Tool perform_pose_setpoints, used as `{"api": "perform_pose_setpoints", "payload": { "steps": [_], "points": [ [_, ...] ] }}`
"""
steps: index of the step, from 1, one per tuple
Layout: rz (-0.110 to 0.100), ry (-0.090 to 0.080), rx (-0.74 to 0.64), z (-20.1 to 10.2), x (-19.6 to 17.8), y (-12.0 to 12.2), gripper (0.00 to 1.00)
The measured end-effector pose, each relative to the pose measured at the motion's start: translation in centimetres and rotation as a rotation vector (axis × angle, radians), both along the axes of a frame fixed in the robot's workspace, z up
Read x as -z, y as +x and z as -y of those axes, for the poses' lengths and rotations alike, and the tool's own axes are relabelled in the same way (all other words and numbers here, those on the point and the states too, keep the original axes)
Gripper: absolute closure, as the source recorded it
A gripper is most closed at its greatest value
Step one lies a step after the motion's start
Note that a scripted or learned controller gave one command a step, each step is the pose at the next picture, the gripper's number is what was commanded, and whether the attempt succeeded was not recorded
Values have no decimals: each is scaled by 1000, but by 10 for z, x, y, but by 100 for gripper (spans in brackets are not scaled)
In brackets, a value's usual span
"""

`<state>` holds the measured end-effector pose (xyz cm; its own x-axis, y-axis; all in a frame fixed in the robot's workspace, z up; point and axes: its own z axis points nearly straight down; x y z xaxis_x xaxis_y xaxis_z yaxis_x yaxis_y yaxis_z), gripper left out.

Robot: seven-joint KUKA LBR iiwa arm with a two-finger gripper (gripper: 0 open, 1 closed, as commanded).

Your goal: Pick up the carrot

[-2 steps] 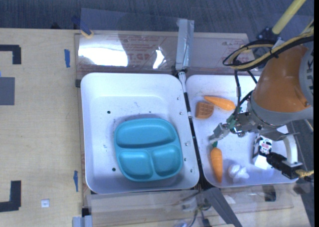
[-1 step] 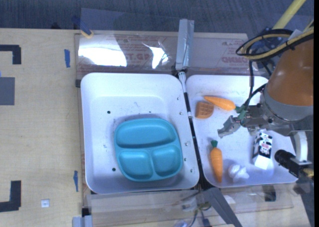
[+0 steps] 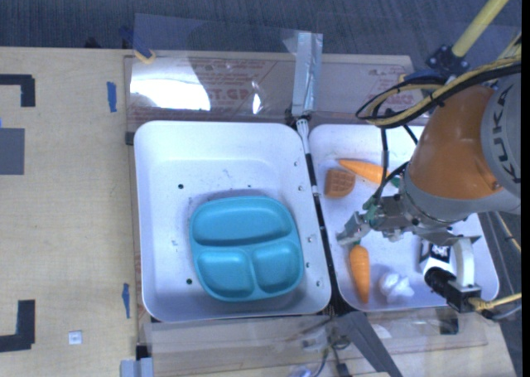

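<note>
Camera view: I list the carrot (image 3: 359, 273), light, stiff, slick, best gripped mid-length; gripper (image 3: 354, 231) just above it, opening unclear to me.

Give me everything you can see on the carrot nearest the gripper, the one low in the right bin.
The carrot is a small orange piece that looks like toy plastic, tapering toward its lower end. It lies flat on the floor of the right bin, lengthwise, roughly parallel to the divider between the bins and just right of it. The gripper sits right above its upper end; contact cannot be judged, and the carrot is not between the fingers. A small white object lies to its right, apart from it.
</note>
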<state>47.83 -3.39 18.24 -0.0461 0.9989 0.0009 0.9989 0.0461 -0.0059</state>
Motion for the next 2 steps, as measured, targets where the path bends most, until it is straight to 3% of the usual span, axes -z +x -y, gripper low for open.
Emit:
{"api": "perform_pose_setpoints", "payload": {
  "steps": [1, 2],
  "points": [
    [0, 1, -171, 60, 62, 12, 0],
    [11, 0, -189, 63, 95, 3, 0]
  ]
}}
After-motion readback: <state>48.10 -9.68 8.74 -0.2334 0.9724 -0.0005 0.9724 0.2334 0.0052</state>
